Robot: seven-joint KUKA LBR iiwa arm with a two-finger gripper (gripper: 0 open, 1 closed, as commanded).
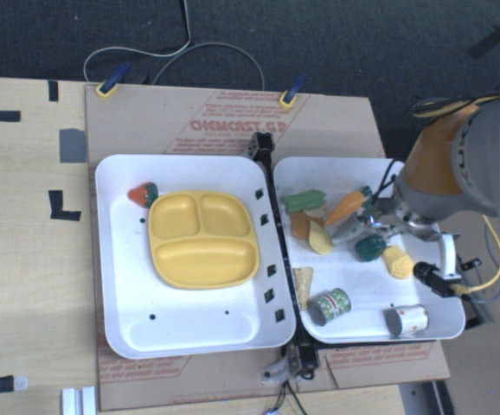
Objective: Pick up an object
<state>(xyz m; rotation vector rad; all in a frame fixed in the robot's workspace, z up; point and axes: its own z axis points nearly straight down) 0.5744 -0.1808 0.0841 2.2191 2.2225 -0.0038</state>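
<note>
While your pincer (360, 226) is hanging low over the right bin (367, 169), I cannot tell its state. It's sitting just beside the orange carrot (347, 206), with the dark green ball (370, 248) right below it. Farther out you're seeing the yellow corn (397, 262), green can (330, 304), and, in the left bin (112, 232), a yellow divided plate (203, 239).

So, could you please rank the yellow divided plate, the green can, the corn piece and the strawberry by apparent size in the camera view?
1. Yellow divided plate, by far the largest.
2. Green can.
3. Corn piece and strawberry look alike; I would not rank them.
</note>
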